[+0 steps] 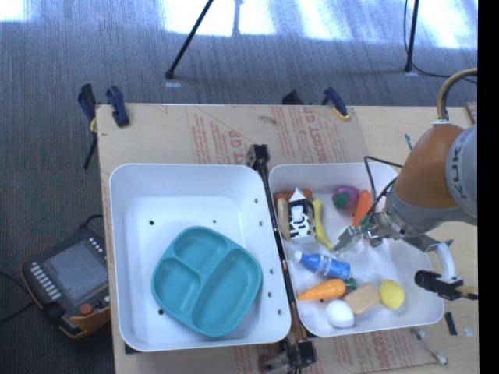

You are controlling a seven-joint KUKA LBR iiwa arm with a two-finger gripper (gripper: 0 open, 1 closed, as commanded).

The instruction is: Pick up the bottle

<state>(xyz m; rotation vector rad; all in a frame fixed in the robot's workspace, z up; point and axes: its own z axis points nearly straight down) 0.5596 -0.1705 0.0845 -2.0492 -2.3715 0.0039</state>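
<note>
Bottle (325, 265): blue body, white cap, lying on its side about mid right bin (425, 312), cap pointing left toward the bin wall.
Gripper (348, 241): sits just above and a bit right of the bottle, near but not touching it as far as I can see.
Jaws: look spread apart, nothing between them.
Arm (437, 179): comes in from the right, orange band over the bin's right side.
Neighbours: carrot (322, 290) just below the bottle, cow-print milk carton (300, 218) and banana (320, 225) above it, egg (339, 313), tan block (362, 298) and lemon (391, 294) along the bottom.
Left bin (129, 209): holds a teal divided plate (206, 280).
</note>
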